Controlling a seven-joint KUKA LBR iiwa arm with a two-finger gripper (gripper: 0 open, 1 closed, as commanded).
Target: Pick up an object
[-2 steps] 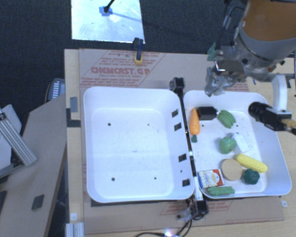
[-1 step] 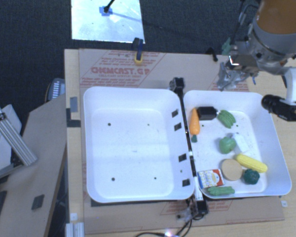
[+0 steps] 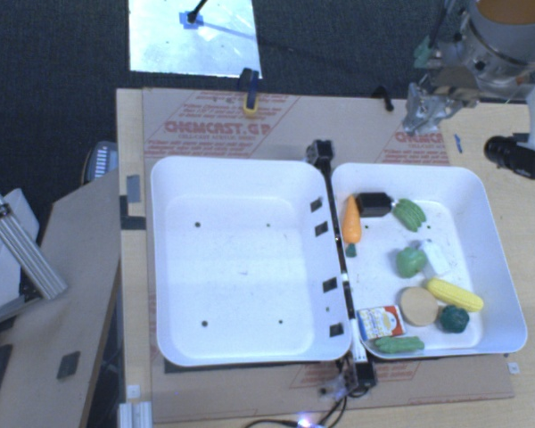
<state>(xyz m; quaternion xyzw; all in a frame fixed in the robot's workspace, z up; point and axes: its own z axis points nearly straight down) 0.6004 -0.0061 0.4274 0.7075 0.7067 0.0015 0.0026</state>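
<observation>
Cucumber (image 3: pixel 398 345) against right bin (image 3: pixel 497 230) near rim; tool (image 3: pixel 425 114) beyond far rim, finger state unclear.

A: Any lettering you can make out?

B: Red print on the brown board (image 3: pixel 216 119) under the bins reads roughly "CHEMCAST GP", just behind the left bin (image 3: pixel 174 172).

A: Anything else?

B: The same red print repeats on the board behind the right bin (image 3: pixel 481 185), too blurred to read. The small red and white packet (image 3: pixel 379 321) carries print, also too small.
</observation>
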